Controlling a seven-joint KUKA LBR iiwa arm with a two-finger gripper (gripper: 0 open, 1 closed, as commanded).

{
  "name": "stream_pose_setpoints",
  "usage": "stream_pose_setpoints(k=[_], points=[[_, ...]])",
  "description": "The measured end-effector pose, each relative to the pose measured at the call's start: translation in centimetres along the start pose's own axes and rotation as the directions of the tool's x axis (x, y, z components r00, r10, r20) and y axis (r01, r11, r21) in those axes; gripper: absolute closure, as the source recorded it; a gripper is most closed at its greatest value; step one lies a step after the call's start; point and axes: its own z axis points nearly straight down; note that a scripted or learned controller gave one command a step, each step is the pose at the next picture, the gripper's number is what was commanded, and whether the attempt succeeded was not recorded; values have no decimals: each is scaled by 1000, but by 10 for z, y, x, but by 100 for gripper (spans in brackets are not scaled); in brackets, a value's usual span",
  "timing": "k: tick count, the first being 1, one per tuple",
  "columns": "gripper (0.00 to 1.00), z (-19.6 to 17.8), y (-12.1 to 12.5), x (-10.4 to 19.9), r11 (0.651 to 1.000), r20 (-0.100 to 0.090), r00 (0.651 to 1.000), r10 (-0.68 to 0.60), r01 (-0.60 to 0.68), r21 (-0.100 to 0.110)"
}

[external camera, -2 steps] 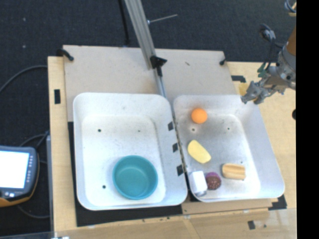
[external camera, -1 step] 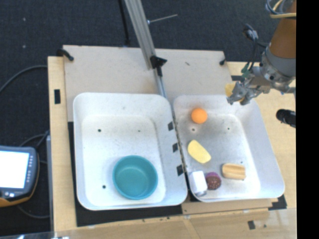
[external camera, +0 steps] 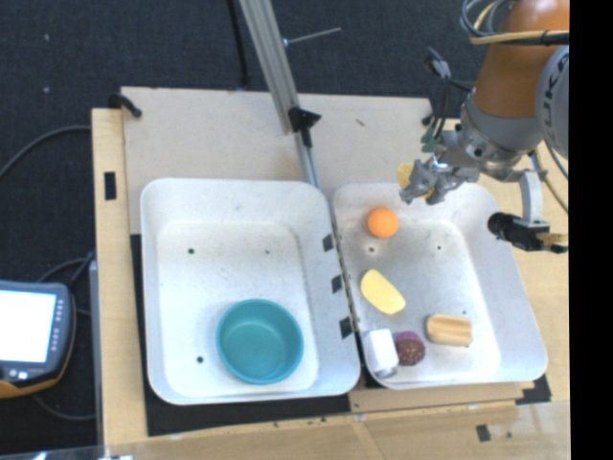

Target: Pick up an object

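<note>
claw point(external camera: 428, 185) over right bin's point(external camera: 498, 357) far edge | finger state: cannot tell | orange ball point(external camera: 383, 223) just left of it

No readable text — none anywhere

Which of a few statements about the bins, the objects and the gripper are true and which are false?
1. The teal bowl sits in the left bin. True.
2. The orange ball is in the left bin. False: it lies in the right bin.
3. The gripper is above the right bin's far edge. True.
4. The yellow piece touches the ball. False: they lie apart.
5. The tan block is in the right bin. True.
</note>
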Motion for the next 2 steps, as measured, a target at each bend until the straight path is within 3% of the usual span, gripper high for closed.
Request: stream_pose_setpoints(k=[2], points=[[100, 12, 26, 110, 1000, -1, 1000, -2, 2, -2]])
